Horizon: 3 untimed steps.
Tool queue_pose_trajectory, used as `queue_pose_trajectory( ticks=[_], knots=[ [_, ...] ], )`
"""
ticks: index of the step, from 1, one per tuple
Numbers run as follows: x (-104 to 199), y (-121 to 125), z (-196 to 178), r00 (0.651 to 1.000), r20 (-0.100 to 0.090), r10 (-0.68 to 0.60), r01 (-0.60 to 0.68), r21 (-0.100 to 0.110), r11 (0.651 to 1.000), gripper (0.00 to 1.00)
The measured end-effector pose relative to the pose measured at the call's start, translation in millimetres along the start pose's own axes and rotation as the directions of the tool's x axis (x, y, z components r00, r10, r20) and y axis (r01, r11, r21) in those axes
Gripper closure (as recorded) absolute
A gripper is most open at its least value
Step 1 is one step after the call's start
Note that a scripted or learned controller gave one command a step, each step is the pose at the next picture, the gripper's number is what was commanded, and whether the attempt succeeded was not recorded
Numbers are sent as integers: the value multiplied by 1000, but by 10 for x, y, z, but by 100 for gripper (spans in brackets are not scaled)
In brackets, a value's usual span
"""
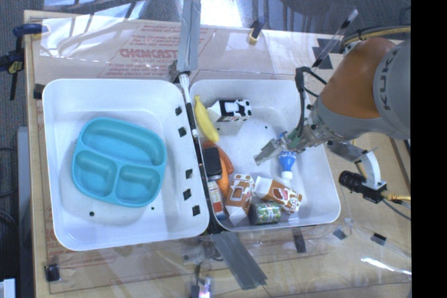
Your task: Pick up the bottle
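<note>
Gripper: the gripper (278, 148) hangs low inside the right bin (307, 98), its metal fingers reaching to the left from the wrist.
Jaws: they look spread, one finger pointing left toward the bin's middle and nothing between them, though the tips blur against the white floor.
Bottle: the bottle (286, 164), small with a blue top and pale body, lies just below and slightly right of the fingers, touching or nearly touching the wrist end of the gripper.
Long axis: it runs roughly top to bottom in the camera view, blue end uppermost.
Key relation: my judgement is that the fingers sit beside the bottle and not astride it, so the gripper must shift toward the near wall before closing.
Neighbours: a small carton (279, 193) and a dark can (265, 213) lie just beyond the bottle's lower end, and a banana (204, 121) lies well apart by the divider.
Left bin: a blue tray (119, 162) lies there, far from the work.
Hard to see: the wrist covers the bottle's upper edge, so whether it touches a finger cannot be told.
</note>
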<state>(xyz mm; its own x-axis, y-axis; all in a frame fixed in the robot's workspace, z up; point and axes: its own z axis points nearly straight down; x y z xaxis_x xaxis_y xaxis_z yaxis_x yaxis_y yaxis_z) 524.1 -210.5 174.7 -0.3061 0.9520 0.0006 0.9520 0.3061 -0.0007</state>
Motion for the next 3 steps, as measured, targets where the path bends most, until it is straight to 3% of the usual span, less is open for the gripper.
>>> queue_pose_trajectory(
  ticks=[1,2,3],
  knots=[
    [-33,115,573,937,6,-348,348,-3,937,0],
    [-49,130,-40,948,2,-317,317,0,948,0],
    [-52,143,-142,947,4,-322,322,-1,947,100]
  ],
)
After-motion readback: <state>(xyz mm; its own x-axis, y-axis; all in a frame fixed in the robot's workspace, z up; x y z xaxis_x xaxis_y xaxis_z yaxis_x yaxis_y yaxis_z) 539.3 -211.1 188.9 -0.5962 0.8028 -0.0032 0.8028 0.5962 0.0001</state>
